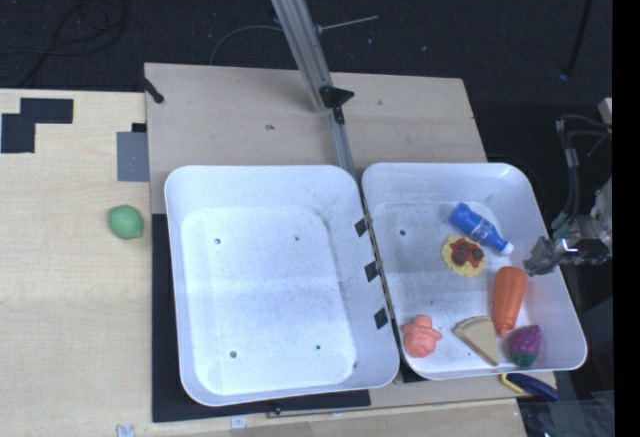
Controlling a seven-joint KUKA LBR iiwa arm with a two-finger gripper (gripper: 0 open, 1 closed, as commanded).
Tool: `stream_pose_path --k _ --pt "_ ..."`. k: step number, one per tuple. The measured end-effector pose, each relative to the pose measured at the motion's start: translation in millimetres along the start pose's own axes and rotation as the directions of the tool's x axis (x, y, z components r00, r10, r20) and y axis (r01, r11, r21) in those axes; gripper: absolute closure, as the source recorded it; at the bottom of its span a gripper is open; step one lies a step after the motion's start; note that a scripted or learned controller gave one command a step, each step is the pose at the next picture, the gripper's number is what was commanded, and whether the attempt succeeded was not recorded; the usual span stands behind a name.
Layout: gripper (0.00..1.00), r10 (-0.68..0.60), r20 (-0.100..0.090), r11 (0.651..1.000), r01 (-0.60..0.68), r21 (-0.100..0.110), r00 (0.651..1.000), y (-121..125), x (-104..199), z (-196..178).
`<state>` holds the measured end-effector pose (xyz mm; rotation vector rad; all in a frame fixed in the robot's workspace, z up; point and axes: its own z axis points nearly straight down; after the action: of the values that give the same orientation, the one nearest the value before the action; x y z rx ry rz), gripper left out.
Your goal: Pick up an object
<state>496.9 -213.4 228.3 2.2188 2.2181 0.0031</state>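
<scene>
gripper [548,255] at right bin's [440,180] three o'clock rim, finger state impossible to tell, just beside carrot [508,297]; likely to snag wall or nudge neighbouring grapes [524,343].

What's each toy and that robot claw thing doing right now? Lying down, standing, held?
Blue plastic bottle: lying on its side.
Orange toy carrot: lying flat, unheld.
Pink toy figure: resting near bin edge.
Green ball: sitting on bench, outside bins.
End effector: at right bin's rim.
</scene>
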Motion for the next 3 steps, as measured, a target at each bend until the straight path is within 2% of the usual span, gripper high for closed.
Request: stream_pose_path --k 1,2,3 --pt "1.00 0.000 -0.001 1.000 0.000 0.004 1.000 0 0 -10" --pt "1.00 -0.004 -0.003 1.000 0.004 0.006 1.000 23 48 1" --pt "1.00 -0.005 -0.002 1.000 0.005 0.004 1.000 55 100 -4"
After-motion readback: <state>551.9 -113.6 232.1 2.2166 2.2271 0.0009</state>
